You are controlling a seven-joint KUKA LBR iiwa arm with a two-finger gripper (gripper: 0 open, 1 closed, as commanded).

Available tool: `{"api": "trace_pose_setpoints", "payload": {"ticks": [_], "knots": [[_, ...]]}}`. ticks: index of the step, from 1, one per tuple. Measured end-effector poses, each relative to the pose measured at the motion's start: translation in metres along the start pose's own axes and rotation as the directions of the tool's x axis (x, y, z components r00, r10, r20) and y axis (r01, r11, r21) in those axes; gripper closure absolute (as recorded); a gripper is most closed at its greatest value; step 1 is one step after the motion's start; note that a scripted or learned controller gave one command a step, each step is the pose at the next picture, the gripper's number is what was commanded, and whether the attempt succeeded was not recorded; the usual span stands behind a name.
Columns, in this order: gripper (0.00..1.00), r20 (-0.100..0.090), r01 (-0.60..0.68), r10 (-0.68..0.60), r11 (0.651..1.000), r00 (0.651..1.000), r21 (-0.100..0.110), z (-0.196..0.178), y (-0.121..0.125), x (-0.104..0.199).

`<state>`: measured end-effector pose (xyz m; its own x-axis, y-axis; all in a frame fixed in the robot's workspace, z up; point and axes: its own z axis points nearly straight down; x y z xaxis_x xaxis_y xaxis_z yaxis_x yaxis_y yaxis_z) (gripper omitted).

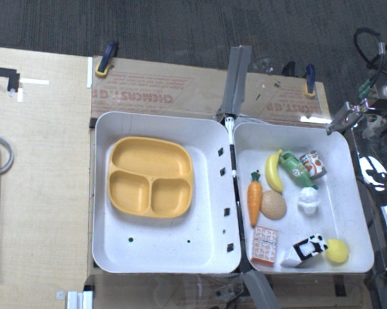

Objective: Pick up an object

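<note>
Pincer (339, 122) at upper right of frame, over right bin's (357, 190) far corner; grip state unclear. Banana (273, 171), carrot (254, 197) lie lower left of it, apart.

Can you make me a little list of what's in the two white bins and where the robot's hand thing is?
left bin: yellow divided plate
right bin: banana, carrot, tan round thing, green bottle, small can, white lump, red-and-white box, black-and-white toy, lemon
gripper: above the right bin's far right corner, holding nothing visible
touching: carrot and tan round thing
</note>
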<state>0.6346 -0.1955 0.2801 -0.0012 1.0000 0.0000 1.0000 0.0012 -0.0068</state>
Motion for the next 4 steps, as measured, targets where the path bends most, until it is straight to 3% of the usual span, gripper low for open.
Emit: {"api": "trace_pose_setpoints", "payload": {"ticks": [1,2,3,4], "knots": [[0.0,0.0,-0.138,0.138,0.99,0.99,0.0,0.039,0.025,-0.027],[0.0,0.0,0.02,-0.02,1.0,1.0,0.0,0.105,0.025,0.063],[0.0,0.001,-0.013,0.013,1.0,1.0,-0.004,0.19,0.025,0.079],[1.0,0.001,-0.014,0.014,1.0,1.0,-0.001,0.184,0.025,0.078]]}}
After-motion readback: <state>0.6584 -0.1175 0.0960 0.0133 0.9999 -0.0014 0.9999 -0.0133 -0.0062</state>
